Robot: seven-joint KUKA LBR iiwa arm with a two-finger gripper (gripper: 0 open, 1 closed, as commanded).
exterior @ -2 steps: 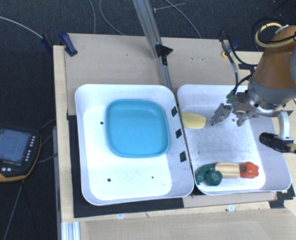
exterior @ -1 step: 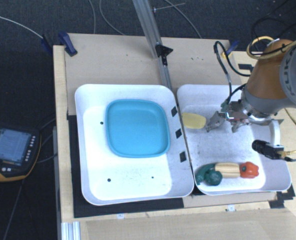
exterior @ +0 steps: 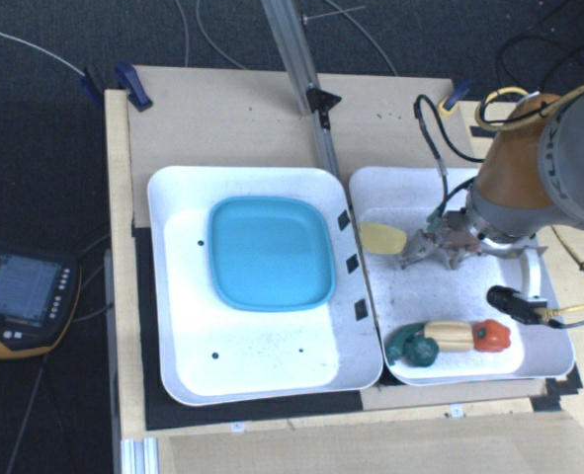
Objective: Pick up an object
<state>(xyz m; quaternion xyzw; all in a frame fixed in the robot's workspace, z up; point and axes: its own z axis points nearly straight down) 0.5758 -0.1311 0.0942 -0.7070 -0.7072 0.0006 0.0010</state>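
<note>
Dark carpet strewn with cables surrounds a pale wooden tabletop (exterior: 272, 107) on which two shallow white bins are set side by side. The left bin (exterior: 173, 265) carries a blue square plate (exterior: 272, 253); the right bin (exterior: 410, 191) carries the graspable things. A small yellow piece (exterior: 382, 237) is seen near the right bin's left wall, toward the tabletop's far edge, and just beside it, on its right, the claw (exterior: 425, 250) is lowered close to the bin floor. Whether the claw is released or clenched cannot be told, since its tips are small and partly hidden under the wrist; nothing is seen between them. Along the right bin's near wall, toward the tabletop's near right corner, a row is laid: a dark green lump (exterior: 412, 347), a tan cylinder (exterior: 450, 337) and a red piece (exterior: 491, 336), apparently touching one another. The yellow piece is judged the nearest candidate. It is taken to be light and probably of smooth plastic or soft foam, so slipping out of a shallow pinch may be expected. It lies flat and low, so it would best be taken across its narrower width, with the tips brought fully down to the floor. A handheld pendant (exterior: 20, 294) lies on the carpet beyond the tabletop's left edge.
</note>
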